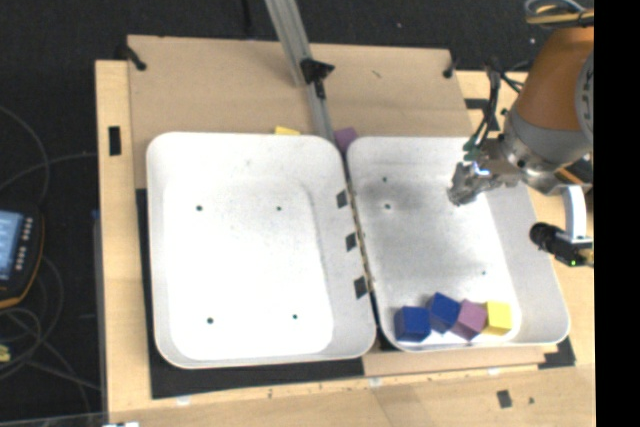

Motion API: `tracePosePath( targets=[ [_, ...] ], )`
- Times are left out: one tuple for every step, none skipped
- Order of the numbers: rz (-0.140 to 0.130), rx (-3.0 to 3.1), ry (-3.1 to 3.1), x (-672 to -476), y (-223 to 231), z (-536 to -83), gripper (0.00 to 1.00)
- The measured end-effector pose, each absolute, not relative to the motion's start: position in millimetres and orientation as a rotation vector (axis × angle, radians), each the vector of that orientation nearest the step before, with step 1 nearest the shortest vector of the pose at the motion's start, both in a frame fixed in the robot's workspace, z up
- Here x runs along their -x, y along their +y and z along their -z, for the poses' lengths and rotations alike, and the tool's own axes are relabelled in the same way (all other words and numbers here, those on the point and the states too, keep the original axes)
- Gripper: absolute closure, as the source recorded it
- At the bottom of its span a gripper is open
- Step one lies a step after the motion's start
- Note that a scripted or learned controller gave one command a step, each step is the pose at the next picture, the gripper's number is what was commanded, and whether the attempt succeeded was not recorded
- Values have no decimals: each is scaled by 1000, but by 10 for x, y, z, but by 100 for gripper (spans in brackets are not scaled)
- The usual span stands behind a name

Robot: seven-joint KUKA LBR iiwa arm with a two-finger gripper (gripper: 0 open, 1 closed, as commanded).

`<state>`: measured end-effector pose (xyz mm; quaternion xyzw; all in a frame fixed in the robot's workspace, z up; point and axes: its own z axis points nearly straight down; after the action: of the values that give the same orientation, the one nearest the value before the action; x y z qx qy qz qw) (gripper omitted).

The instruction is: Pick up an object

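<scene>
The blocks had gathered along the near wall of the right bin (520, 215): two blue blocks (425, 317), a purple block (468, 317) and a yellow block (498, 316), touching in a row. The gripper (466, 183) hung over that bin's far half, well apart from them, carrying nothing; whether its jaws were spread I could not tell.

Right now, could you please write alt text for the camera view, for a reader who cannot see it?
The arm's end effector hangs over the upper part of the right bin, apart from four small blocks along that bin's near edge: two blue blocks, a purple block and a yellow block. The left bin sits beside it.
</scene>
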<state>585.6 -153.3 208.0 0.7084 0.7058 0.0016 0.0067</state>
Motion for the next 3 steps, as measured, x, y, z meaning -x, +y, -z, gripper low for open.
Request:
tracePosePath(
  targets=[
    [-2, -2215, 2221, -5633, -1028, -957, 100],
    [-5, -2216, 2219, -5648, -1053, -1096, 100],
    [-7, -2213, 2217, -5657, -1069, -1204, 100]
  ],
)
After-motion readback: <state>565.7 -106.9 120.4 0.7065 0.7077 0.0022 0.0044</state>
